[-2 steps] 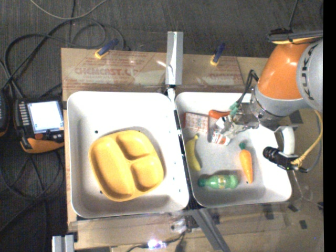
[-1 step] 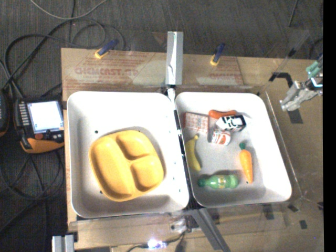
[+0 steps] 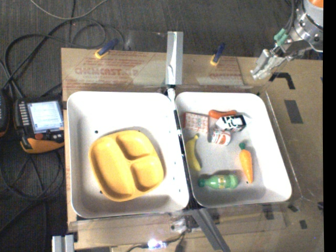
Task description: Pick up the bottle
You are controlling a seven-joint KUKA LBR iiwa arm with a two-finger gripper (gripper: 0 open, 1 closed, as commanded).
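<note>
Trouble may come from crowding: green bottle (image 3: 219, 181) lies on its side low in the right bin (image 3: 273, 140), banana (image 3: 192, 154) and carrot (image 3: 246, 164) just beside. Gripper (image 3: 263, 65) hovers upper right; finger spread unclear.

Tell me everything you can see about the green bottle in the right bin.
The green bottle looks like translucent plastic, with a yellow label around its middle. It lies on its side near the front of the right bin, its narrow end pointing toward the divider. The banana is close by its neck and the carrot by its base; contact is unclear.
</note>
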